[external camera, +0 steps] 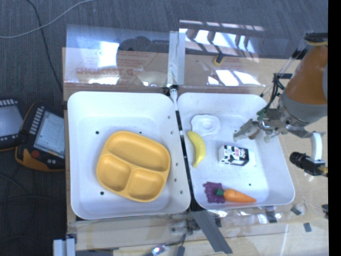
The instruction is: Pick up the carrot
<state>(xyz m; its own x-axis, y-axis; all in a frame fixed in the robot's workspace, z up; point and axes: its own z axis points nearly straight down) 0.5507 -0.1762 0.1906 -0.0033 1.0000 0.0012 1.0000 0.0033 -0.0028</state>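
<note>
Two white bins are sitting side by side on a bench (298, 207) over dark grey carpet (32, 47). The carrot (238, 197) is lying at the right bin's (277, 169) near edge, touching purple grapes (214, 191). The pincer (246, 130) is hovering above that bin's far right side, fingers spread wide, holding nothing. A yellow tray (133, 165) is filling the left bin (85, 116).

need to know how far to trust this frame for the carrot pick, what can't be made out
- Tool, camera view: too small and blurred to tell its finger state.
- Carrot: its leafy end meets the purple grapes; contact or overlap unclear.
- Arm: cut off by the right edge.
- Black-and-white carton: print too small to read.
</note>
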